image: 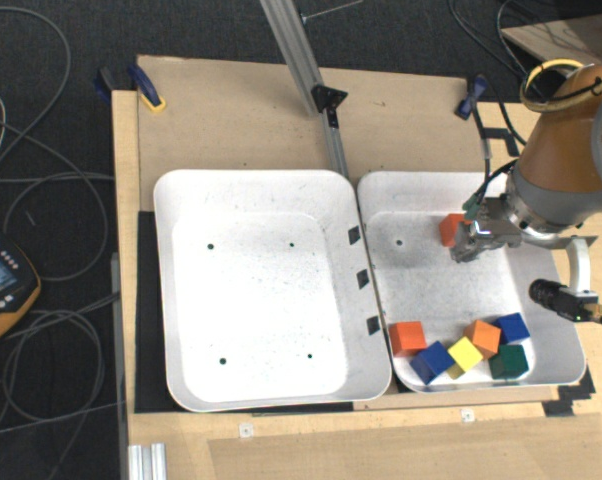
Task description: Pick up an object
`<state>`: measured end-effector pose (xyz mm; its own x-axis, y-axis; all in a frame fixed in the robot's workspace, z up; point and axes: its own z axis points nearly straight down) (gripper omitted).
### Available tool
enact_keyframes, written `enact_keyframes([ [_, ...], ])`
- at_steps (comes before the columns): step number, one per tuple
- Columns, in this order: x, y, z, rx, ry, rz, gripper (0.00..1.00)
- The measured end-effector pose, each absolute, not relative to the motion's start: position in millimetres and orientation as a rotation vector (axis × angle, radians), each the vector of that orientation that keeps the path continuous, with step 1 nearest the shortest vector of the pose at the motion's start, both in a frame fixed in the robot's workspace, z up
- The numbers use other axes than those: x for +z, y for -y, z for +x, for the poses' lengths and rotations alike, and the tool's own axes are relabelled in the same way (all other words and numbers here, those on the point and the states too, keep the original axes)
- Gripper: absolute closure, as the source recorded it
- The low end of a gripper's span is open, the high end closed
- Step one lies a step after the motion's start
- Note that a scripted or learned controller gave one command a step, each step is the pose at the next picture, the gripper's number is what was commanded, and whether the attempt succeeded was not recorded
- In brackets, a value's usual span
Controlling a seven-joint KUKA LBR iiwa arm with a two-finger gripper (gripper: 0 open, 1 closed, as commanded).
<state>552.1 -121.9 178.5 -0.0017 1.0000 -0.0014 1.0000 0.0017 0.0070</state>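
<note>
The KUKA arm's gripper (468,240) hangs over the right-hand white bin (436,200), with an orange block (449,230) pressed against its left side; whether the block actually sits between the fingers cannot be told from this slanted view. The block looks raised off the bin floor, apart from the others, which suggests a lift under way, though that is a judgement. The remaining small, hard-edged, matte cubes lie clustered against the bin's near wall, probably where the curved floor lets them settle: an orange cube (408,336), a blue cube (431,360), a yellow cube (465,353), a second orange one (486,335), another blue (513,327) and a green cube (509,362). The left bin (181,208) is smooth, speckled plastic with rounded corners.
</note>
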Motion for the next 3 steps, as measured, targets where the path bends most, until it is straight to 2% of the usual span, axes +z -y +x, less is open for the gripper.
enact_keyframes([
  [1,241,115,555.8,0.009,-2.219,2.213,1.00],
  [2,257,115,556.7,0.003,-2.222,2.217,1.00],
  [3,263,56,547.6,0.004,-2.231,2.216,1.00],
])
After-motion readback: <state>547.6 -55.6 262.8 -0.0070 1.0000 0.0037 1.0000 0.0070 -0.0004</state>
